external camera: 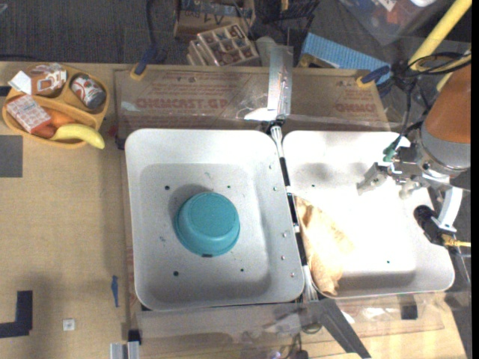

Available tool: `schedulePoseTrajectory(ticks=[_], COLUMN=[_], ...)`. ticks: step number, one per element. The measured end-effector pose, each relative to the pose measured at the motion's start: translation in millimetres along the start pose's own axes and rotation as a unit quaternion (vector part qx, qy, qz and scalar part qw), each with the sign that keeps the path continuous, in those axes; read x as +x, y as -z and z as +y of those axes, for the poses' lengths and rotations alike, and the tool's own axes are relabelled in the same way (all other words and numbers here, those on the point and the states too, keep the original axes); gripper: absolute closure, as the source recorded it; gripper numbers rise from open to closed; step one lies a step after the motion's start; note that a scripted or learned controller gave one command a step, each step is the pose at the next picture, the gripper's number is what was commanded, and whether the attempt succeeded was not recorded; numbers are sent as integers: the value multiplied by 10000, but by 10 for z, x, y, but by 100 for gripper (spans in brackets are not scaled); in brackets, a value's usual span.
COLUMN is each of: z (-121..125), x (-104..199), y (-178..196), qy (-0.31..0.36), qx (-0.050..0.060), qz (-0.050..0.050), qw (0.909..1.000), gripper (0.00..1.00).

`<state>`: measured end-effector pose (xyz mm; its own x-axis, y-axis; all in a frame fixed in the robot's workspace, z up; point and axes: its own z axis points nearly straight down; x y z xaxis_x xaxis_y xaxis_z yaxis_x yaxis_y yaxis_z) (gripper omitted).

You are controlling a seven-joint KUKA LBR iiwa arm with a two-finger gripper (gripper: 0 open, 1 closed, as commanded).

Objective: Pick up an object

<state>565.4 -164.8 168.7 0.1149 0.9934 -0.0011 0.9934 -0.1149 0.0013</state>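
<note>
1. While the grey arm with its orange band (453, 114) reaches in over the right edge of the bench, its two-finger gripper (389, 182) hangs above the right shallow white bin (419, 275), toward that bin's far right part.
2. Jaws? Too small and blurred here; I cannot tell whether they stand apart or together, and nothing shows between them.
3. Down in the right bin, a crumpled tan cloth (323, 244) lies bunched against the left wall, running toward the near-left corner, well apart from the gripper.
4. Over in the left shallow white bin (150, 155), a round teal plastic bowl (208, 224) sits upside down near the middle of the floor, touching no wall.
5. Off at the bench's far-left corner, a yellow tray of toy food (52, 111) carries a yellow banana (81, 134) along its near rim.
</note>
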Motion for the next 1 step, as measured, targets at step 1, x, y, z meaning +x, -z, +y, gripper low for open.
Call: schedulePoseTrajectory(ticks=[1], z=[8], x=[-1], y=[103], qy=[10], qx=[-12], qz=[-10], qw=[10000], gripper=[100])
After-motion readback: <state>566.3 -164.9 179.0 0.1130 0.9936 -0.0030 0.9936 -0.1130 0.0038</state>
